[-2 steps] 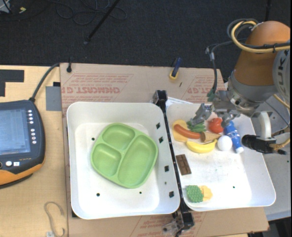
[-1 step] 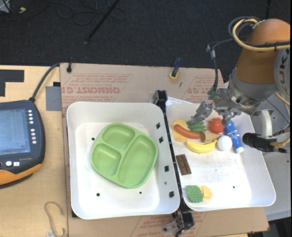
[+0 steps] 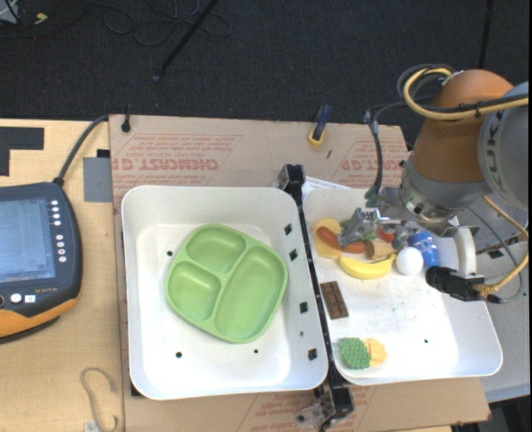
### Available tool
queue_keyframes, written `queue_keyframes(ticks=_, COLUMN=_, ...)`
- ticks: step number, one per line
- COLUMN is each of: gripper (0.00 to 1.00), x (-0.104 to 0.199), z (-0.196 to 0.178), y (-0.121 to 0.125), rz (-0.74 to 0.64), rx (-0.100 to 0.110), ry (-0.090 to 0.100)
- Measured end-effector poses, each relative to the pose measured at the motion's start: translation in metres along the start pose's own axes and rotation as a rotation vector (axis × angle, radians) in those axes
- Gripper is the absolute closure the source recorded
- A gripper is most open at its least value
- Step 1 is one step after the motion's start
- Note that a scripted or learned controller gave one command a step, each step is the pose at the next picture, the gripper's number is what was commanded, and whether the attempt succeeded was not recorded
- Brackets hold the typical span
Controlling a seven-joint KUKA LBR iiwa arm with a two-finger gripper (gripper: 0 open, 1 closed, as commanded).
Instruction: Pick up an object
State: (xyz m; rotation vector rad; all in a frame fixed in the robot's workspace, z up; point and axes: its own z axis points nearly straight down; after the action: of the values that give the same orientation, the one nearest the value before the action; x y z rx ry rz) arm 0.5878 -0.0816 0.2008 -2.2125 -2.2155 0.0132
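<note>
Object to pick: you've got a cluster in the right bin (image 3: 482, 349). From the camera view: a yellow banana (image 3: 367, 266) lies in the upper half of that bin, a white ball (image 3: 410, 260) touching its right end, something blue (image 3: 425, 245) just beyond the ball, and an orange-red piece (image 3: 329, 238) at the banana's left. Lower down, well apart from the cluster: a brown block (image 3: 335, 300) near the divider and a green-and-yellow toy (image 3: 362, 353) by the front wall.

The gripper (image 3: 365, 226) is down over the cluster, right above the banana and beside the orange-red piece. Fingers: can't tell, they blur into the clutter under them, so don't count anything as held.

The left bin (image 3: 144, 331) holds a green divided plate (image 3: 227, 282), not in play.

Step, as I read it: descent or grasp attempt on the cluster, lift not yet done.

Next move needs: close on one item only, most likely the banana, then lift straight up. Watch the ball; it looks ready to roll if nudged. Confirm something sits between the fingers once the arm clears the clutter.
</note>
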Motion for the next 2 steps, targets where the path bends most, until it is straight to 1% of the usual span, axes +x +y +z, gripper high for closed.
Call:
queue_keyframes(ticks=1, gripper=0.0, x=-0.005, z=0.053, y=-0.008, rz=0.001, rx=0.0, ry=0.0)
queue_keyframes(ticks=2, gripper=0.0, x=-0.004, z=0.109, y=-0.008, rz=0.001, rx=-0.003, ry=-0.001)
